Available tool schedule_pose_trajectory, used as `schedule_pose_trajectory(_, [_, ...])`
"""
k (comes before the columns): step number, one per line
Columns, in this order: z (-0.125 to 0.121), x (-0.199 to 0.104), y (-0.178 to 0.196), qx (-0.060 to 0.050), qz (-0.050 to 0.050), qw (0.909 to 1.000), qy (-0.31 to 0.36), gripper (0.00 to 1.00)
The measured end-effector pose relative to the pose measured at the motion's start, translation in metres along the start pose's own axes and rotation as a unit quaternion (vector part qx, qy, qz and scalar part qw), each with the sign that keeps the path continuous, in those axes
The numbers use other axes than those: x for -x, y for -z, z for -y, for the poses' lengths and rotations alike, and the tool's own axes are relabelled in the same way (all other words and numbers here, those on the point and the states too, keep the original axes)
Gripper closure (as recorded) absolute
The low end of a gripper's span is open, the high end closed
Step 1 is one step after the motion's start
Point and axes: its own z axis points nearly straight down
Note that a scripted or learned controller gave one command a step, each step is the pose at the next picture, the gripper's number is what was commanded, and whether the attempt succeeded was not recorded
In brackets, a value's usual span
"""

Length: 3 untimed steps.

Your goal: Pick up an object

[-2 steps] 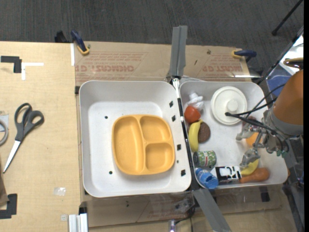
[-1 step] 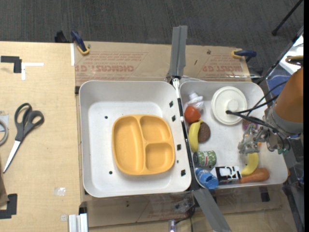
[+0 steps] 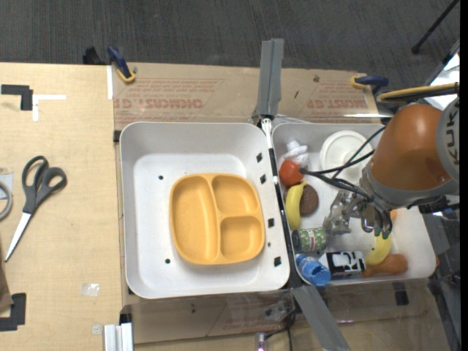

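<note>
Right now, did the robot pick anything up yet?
Not yet, as far as I can see. The hand is down in the right bin, among a banana, a can and other things, all lying in the bin. Grabbing and lifting one is left.

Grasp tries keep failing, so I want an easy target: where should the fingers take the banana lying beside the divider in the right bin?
Probably across the middle of the banana, coming from above. It lies flat and runs lengthwise along the divider; its ends crowd the red ball and the green can.
</note>
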Motion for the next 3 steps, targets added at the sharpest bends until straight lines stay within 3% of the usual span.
schedule_pose_trajectory(1, [0.06,0.025,0.138,-0.001,0.001,0.9992,-0.04,1.0])
schedule_pose_trajectory(2, [0.021,0.111,0.01,0.0,0.001,0.9998,-0.02,1.0])
schedule_pose_trajectory(3, [0.02,0.136,0.172,-0.001,0.004,0.9986,0.053,1.0])
